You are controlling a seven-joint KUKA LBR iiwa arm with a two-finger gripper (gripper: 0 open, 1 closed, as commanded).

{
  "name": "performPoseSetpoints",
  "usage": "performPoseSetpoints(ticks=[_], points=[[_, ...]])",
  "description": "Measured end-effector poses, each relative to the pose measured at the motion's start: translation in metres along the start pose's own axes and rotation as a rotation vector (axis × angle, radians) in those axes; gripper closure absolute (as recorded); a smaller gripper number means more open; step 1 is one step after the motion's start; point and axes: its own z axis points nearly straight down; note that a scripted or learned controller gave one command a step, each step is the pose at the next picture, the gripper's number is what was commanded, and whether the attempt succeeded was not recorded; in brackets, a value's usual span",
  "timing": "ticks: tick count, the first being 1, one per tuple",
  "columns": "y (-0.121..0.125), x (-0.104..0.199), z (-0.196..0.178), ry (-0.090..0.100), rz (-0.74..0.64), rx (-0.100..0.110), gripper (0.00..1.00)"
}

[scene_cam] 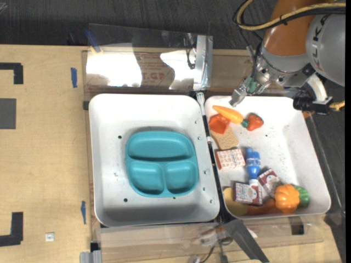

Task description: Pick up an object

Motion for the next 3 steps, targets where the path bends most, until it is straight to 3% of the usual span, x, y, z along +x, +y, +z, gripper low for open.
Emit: performPoseSetpoints(ticks=[1, 2, 3], points=[[0.000, 0.000, 0.001, 0.001, 0.000, 0.001, 0.00], [-0.030, -0.035, 0.072, 0.009, -0.055, 0.010, 0.00], [-0.090, -0.040, 0.120, 0.002, -0.059, 0.002, 0.00]])
